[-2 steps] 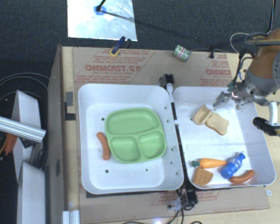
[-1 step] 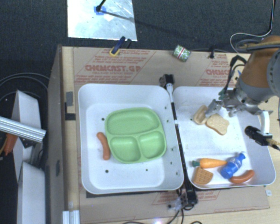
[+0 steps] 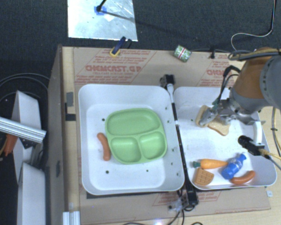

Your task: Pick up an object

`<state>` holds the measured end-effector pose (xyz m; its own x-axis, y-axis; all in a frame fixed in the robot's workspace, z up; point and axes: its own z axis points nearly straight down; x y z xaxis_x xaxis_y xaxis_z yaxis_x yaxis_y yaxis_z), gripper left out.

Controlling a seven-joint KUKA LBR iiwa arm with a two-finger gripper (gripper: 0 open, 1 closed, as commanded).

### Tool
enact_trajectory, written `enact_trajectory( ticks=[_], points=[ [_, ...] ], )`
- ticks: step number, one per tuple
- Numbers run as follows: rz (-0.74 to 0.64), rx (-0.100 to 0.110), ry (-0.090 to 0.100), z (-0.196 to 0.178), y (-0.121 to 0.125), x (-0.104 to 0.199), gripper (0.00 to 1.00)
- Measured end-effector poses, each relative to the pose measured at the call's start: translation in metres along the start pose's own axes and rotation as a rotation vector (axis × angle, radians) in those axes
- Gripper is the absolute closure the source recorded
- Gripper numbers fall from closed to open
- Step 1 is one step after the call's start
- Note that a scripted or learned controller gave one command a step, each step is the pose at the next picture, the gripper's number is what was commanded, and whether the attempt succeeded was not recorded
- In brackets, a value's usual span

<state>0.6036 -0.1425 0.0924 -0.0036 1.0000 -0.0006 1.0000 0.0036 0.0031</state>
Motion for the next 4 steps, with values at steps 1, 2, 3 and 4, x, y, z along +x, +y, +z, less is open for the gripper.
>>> enact_trajectory(
  ticks=[1, 2, 3, 4],
  points=[
    [-0.002, -0.005, -0.001, -0.012, 0.002, 0.0, 1.0],
    [0.002, -0.001, -0.001, -0.085, -0.037, -0.01, 1.0],
    [0.002, 0.001, 0.0, -0.085, -0.037, -0.01, 0.0],
    [-0.002, -0.007, -0.002, 0.004, 0.018, -0.007, 0.0]
  ],
)
